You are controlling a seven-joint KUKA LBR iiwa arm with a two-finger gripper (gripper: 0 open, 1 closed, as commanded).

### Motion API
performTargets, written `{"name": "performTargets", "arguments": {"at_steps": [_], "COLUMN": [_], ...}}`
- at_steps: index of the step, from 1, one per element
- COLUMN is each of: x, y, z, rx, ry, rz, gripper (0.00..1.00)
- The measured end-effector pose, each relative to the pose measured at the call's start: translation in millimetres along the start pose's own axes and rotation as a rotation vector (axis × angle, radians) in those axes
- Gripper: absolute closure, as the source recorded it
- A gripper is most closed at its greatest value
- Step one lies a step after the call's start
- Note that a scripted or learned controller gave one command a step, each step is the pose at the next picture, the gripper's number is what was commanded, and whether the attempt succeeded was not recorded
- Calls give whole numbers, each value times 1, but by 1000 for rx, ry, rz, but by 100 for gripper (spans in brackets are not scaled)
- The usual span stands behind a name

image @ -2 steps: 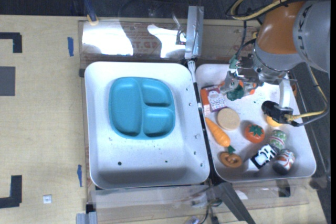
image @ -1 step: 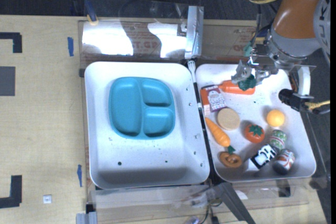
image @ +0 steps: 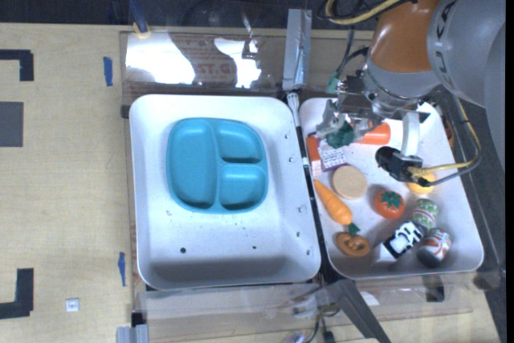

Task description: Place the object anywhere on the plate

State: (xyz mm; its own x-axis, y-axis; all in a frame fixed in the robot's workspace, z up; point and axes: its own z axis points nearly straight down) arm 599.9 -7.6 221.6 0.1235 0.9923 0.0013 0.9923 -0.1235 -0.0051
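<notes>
A blue divided plate (image: 215,163) lies in the left white bin (image: 152,245). My gripper (image: 340,127) hangs low over the back left part of the right bin (image: 462,249). Its tip is right at a small teal-green object (image: 344,136), which sits beside a pink and white packet (image: 329,156). Whether the teal-green object is between the fingers is not visible. An orange cylinder (image: 374,132) lies just right of the gripper.
The right bin also holds a tan disc (image: 350,181), a carrot (image: 333,203), a tomato (image: 389,202), a brown-orange round piece (image: 352,243), a black and white item (image: 404,237) and two small cans (image: 426,213). A clear wall stands behind the bins.
</notes>
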Motion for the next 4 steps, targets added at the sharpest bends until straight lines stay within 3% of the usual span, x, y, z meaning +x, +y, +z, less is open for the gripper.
{"name": "performTargets", "arguments": {"at_steps": [1, 2, 3, 4], "x": [64, 139, 130, 183], "y": [-39, 46, -15, 45], "z": [39, 73, 88, 60], "rx": [2, -2, -3, -9], "ry": [-1, -2, -1, -2], "rz": [105, 24, -325, -480], "gripper": [100, 100, 100, 100]}}
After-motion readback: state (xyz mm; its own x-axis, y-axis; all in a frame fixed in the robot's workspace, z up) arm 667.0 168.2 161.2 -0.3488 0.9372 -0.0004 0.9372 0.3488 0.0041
